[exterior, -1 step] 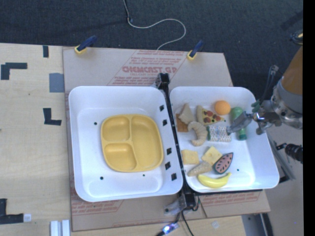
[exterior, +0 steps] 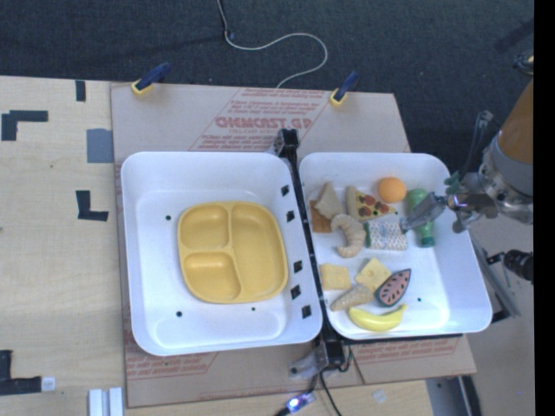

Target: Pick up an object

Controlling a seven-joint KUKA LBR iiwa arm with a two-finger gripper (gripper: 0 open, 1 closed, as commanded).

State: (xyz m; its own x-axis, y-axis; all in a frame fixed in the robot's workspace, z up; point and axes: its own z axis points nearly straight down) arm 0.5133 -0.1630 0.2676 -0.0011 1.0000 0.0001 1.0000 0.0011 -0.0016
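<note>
The gripper reaches in from the right over the right bin, its grey metal fingers pointing left and low above the toys. They overlap a green toy, rounded and smooth like a plastic pepper or cucumber, but whether they are spread, closed or clamped on it cannot be told from this angle.

The right bin, shallow white plastic with rounded corners, holds a heap of toy food. An orange ball, smooth and round, sits at the far side just left of the green toy. Beside it is a pizza slice with red dots, then a brown bread wedge. Near the middle lies a pale curved croissant-like piece, and right of it a white block with a speckled greenish texture. Nearer are two yellow cheese-like chunks, a watermelon slice with dark rind and red face, and a glossy yellow banana at the near edge.

The left bin holds a yellow divided plate, squarish with rounded corners and three compartments. Both bins rest on a cardboard sheet with red print, held at the far side by two blue and yellow clamps.
</note>
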